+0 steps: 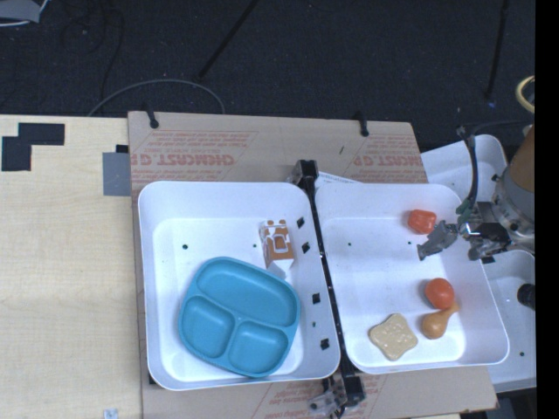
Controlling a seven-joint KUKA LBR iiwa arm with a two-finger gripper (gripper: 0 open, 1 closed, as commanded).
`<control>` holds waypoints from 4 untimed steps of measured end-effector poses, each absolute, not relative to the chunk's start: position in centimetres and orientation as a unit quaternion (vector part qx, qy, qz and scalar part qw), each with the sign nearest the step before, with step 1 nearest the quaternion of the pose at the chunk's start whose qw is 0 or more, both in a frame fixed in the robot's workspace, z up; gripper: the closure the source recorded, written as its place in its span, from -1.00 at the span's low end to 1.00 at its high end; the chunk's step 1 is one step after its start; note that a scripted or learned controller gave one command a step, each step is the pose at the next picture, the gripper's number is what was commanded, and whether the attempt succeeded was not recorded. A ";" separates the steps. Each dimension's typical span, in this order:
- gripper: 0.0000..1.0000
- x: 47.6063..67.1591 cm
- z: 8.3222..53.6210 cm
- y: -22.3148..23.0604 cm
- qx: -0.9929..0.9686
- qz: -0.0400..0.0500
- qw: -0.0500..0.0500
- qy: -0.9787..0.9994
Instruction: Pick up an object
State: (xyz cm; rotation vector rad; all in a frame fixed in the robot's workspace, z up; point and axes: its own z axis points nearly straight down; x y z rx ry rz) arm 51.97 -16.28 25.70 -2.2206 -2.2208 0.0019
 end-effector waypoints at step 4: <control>1.00 51.3 10.5 -14.9 -0.709 0.001 0.003 -0.705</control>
